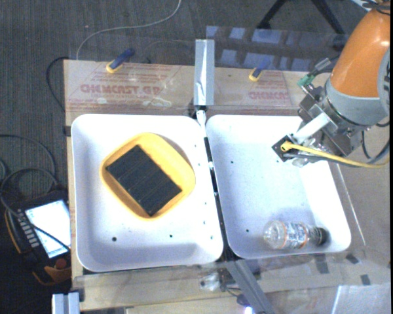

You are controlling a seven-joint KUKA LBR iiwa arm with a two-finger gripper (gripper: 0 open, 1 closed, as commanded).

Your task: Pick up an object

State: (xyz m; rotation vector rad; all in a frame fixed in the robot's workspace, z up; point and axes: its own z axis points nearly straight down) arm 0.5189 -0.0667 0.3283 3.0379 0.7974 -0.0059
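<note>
I am watching the claw [331, 136] hanging over the far right part of the right bin [249, 175], with the grey and orange arm [361, 57] reaching in behind it. I cannot tell whether the claw is standing wide or narrow, and I am seeing nothing held in it. Toward the near edge of the same bin, well apart from the claw and a little to its left in the view, a clear plastic bottle [293, 234] is lying on its side, its dark cap pointing right. Far to the claw's left, in the left bin [92, 175], a yellow dish [177, 159] is sitting with a black ribbed slab [144, 180] resting in it.
</note>
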